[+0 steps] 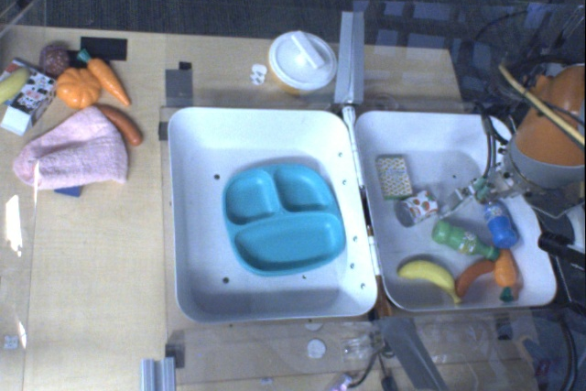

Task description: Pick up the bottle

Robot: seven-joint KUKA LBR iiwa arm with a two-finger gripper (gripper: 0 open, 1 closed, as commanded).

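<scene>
Scanning rightward, we are passing the blue tray (286,218) in the left bin (192,197) and finding the green bottle (461,239) lying in the right bin (430,128); beyond it, the fingers (478,190) are hovering, their opening unclear, needing to descend.

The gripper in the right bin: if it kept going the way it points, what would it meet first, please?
Probably the small can: the gripper points left toward it across the right bin, though depth is unclear.

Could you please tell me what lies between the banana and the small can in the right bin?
In the camera view, the green bottle lies between the banana and the small can, slanting across the right bin.
</scene>
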